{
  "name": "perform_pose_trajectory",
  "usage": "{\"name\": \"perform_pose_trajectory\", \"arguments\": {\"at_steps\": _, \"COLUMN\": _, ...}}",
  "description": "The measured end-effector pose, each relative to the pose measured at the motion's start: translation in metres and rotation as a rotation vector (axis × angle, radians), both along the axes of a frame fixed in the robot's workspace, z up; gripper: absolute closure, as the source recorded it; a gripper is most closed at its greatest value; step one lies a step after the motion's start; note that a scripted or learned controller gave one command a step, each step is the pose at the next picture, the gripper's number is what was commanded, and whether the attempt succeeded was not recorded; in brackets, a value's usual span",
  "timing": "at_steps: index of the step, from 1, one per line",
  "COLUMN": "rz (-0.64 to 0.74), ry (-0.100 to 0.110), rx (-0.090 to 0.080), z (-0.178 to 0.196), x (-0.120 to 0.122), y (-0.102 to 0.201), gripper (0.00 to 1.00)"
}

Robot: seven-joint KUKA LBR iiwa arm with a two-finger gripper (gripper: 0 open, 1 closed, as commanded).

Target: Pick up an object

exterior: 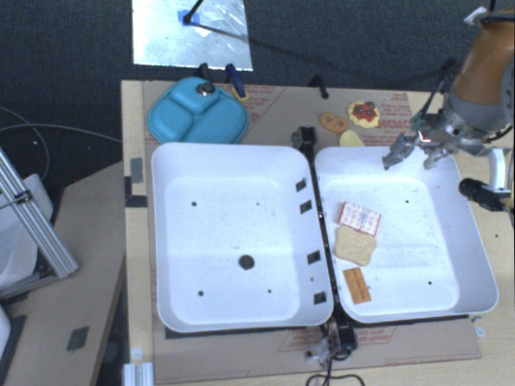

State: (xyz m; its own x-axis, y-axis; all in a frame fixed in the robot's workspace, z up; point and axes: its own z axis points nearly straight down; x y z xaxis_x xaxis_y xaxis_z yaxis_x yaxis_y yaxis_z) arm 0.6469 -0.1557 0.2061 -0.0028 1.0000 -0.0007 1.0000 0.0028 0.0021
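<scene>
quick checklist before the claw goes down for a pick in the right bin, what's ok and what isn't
1. Things to pick in the right bin: ok. A red and white packet, a bread-like slice and an orange block lie near its left wall.
2. Claw over a target: not ok. It hangs above the bin's far edge, away from all three.
3. Claw free of load: ok, nothing shows between its fingers.
4. Targets separated: not ok. The packet and slice touch or overlap; the orange block lies apart.
5. Room beside the targets: cannot tell. The orange block sits close to the divider.
</scene>
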Motion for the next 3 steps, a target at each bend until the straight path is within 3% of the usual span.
{"name": "perform_pose_trajectory", "arguments": {"at_steps": 1, "rz": 0.008, "ry": 0.004, "rx": 0.004, "z": -0.075, "x": 0.022, "y": 0.073, "gripper": 0.00}}
{"name": "perform_pose_trajectory", "arguments": {"at_steps": 2, "rz": 0.009, "ry": -0.006, "rx": 0.005, "z": -0.018, "x": 0.024, "y": 0.154, "gripper": 0.00}}
{"name": "perform_pose_trajectory", "arguments": {"at_steps": 3, "rz": 0.010, "ry": -0.001, "rx": 0.006, "z": -0.021, "x": 0.022, "y": 0.249, "gripper": 0.00}}
